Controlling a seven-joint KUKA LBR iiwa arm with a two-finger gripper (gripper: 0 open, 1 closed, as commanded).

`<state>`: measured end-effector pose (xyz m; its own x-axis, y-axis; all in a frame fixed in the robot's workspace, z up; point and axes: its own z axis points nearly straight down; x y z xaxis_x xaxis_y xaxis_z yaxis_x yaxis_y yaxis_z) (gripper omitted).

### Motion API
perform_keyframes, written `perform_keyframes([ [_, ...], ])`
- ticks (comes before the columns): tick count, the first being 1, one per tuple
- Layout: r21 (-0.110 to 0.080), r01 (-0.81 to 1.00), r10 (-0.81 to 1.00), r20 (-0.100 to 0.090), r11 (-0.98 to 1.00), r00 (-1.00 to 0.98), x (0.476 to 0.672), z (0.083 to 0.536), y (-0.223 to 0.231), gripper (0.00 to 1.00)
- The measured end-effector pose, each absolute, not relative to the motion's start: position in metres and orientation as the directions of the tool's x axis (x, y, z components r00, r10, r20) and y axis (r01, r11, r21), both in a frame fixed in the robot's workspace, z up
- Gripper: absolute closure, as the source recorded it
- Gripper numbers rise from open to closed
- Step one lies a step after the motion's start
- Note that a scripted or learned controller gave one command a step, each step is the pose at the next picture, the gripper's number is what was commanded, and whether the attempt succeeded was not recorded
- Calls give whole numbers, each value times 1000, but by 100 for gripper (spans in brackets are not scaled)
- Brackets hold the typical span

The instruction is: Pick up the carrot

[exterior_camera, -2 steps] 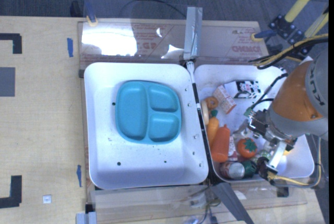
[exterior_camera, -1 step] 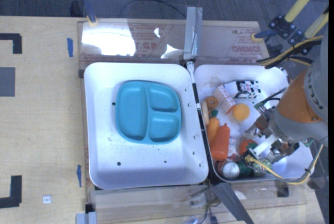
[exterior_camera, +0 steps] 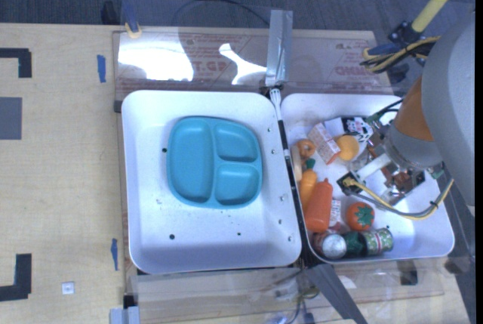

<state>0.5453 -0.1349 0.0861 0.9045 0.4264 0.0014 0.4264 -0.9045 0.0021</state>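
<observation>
- Two white bins sit side by side on the bench: the left bin holds a blue divided plate, and the right bin holds a clutter of small things.
- The carrot lies near the right bin's left wall, a short orange piece just below a small brownish toy and touching the top of the orange-red bottle.
- Lower in that bin are a tomato with a green top, a green can on its side, and a shiny silver ball along the near wall.
- Farther back lie a white-and-red carton, a yellow-orange fruit and a black-and-white packet.
- The arm comes in from the right, its orange band above the bin's far right part.
- The gripper hangs over the middle of the right bin, near the tomato and well to the right of the carrot; cables and brackets hide its tips, so whether it is released or clenched cannot be told.
- Nothing is seen between its tips.
</observation>
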Motion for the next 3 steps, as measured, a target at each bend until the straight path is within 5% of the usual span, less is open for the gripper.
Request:
perform_keyframes([
  [1,1,327,327,2,-945,945,561,173,-158,0],
  [2,0,437,437,-2,-900,900,636,180,-186,0],
  [3,0,419,419,-1,-908,908,656,190,-224,0],
])
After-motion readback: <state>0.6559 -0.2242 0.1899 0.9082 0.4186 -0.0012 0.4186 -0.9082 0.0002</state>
